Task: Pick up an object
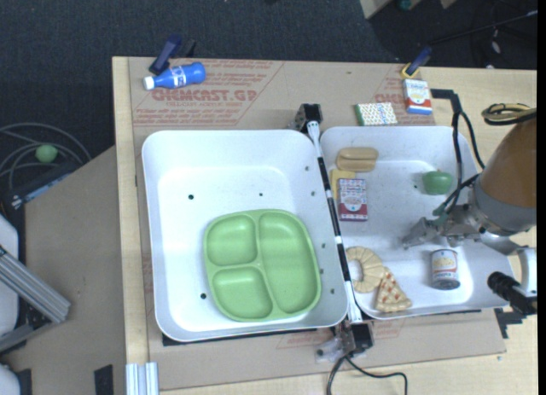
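Gripper (424, 235): low over the right bin's floor; fingers' state not discernible at this slant; nothing seen held.
Nearest object: small can (444, 268), upright, just beside the gripper, toward the near wall.
Handling (judged): rigid, light, smooth-sided, liable to slip or tip; best taken across the round body, mid-height.
Right bin (401, 137): can, green ball (437, 182), bread roll (357, 159), red carton (351, 199), pizza slice (392, 292), pastry (366, 266).
Left bin (171, 214): green divided plate (260, 264), compartments bare.

Probably robotics lab: plywood bench (256, 99), two white bins (171, 214), loose cables (21, 159), dark carpet (128, 1).
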Robot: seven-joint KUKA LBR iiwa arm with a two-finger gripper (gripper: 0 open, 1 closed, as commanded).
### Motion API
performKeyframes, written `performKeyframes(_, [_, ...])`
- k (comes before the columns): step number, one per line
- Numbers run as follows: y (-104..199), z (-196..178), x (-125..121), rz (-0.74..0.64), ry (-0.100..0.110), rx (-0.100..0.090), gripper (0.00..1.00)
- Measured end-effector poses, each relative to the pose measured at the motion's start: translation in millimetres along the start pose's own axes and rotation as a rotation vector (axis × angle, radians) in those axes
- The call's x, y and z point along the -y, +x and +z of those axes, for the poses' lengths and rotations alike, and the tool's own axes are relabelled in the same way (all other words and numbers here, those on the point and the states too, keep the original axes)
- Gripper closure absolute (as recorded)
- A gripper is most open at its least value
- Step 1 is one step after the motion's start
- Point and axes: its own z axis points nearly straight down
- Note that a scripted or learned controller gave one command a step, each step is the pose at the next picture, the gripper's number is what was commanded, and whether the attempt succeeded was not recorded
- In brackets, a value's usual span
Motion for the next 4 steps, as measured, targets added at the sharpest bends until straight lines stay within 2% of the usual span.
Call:
performKeyframes(1, [4.5,10.3,-125.7,-0.003,0.001,0.000,0.00])
performKeyframes(2, [-1.5,10.1,-161.8,-0.003,0.000,0.001,0.00])
performKeyframes(3, [-1.6,-1.4,-163.0,-0.004,-0.005,0.004,1.00])
performKeyframes(4, [53.9,-57.5,-141.2,-0.004,0.001,-0.001,1.00])
